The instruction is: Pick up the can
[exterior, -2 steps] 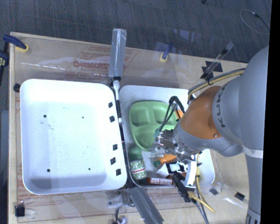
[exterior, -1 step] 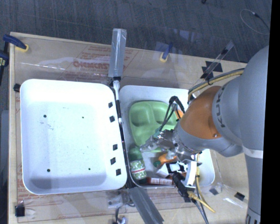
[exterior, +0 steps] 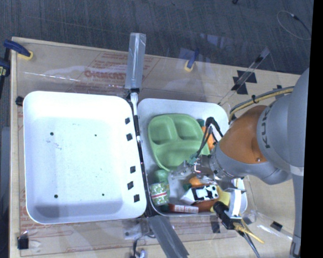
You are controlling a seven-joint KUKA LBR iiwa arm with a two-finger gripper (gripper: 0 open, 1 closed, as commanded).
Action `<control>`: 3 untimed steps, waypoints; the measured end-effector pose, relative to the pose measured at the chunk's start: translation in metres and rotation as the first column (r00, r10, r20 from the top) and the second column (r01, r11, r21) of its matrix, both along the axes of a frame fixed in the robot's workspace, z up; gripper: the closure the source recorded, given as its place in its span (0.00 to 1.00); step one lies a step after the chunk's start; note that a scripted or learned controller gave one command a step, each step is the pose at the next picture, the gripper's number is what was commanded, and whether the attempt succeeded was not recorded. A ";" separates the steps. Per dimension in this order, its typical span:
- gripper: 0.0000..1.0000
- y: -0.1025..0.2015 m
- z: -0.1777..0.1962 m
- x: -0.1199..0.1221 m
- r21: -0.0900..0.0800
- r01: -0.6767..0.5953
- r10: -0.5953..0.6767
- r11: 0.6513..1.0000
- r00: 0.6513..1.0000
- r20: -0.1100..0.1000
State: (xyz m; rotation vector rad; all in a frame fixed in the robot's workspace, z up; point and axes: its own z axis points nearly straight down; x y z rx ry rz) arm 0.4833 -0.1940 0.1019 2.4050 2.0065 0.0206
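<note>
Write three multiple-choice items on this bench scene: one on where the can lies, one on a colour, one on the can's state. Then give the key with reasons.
1. Where is the can?
A. Left bin
B. Right bin
C. On the bench outside the bins

2. What colour is the divided tray?
A. Green
B. Red
C. Blue

3. What is the can's state?
A. Lifted above the bin
C. Resting in the bin

Letters: B, the can sits at the right bin's left wall; A, the tray is pale green; C, the can lies among clutter, apart from the arm.
</note>
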 end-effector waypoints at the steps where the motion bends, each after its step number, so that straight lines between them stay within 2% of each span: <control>1: 0.00 0.001 -0.010 0.039 0.002 0.073 -0.073 0.997 0.997 -0.021; 2: 0.00 0.089 -0.007 -0.005 -0.005 0.310 -0.310 0.951 0.951 -0.007; 3: 0.00 0.015 0.193 0.007 0.000 0.273 -0.273 0.962 0.962 -0.018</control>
